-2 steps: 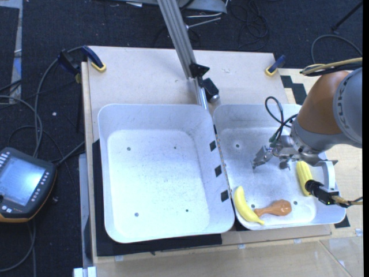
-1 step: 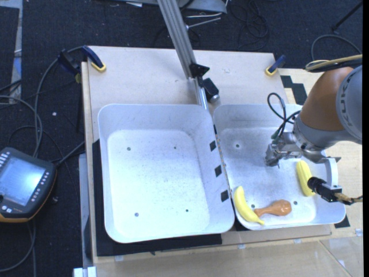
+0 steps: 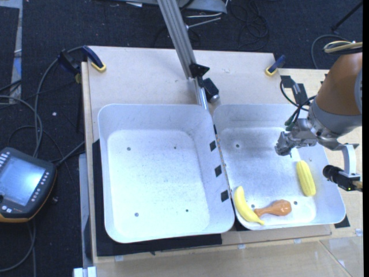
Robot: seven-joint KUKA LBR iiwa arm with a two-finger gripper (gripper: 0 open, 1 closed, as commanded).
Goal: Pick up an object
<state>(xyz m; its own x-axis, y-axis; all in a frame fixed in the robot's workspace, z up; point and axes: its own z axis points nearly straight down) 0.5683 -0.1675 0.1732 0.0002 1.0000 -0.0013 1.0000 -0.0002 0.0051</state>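
Arm over the right bin (image 3: 328, 212), three toy foods below it.
The gripper (image 3: 284, 145) is small and dark against the bin floor, so whether it is open or closed cannot be told; nothing visibly sits in it. A yellow corn cob (image 3: 305, 178) lies just beside it, toward the near right. A banana (image 3: 244, 206) rests against the bin's left wall, touching a tan drumstick (image 3: 275, 209).

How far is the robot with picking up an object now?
Done: nothing is lifted. The corn cob, banana and drumstick all lie in the right bin. In hand: the gripper hangs above the bin floor, near the corn. Left: the grasp and the lift.
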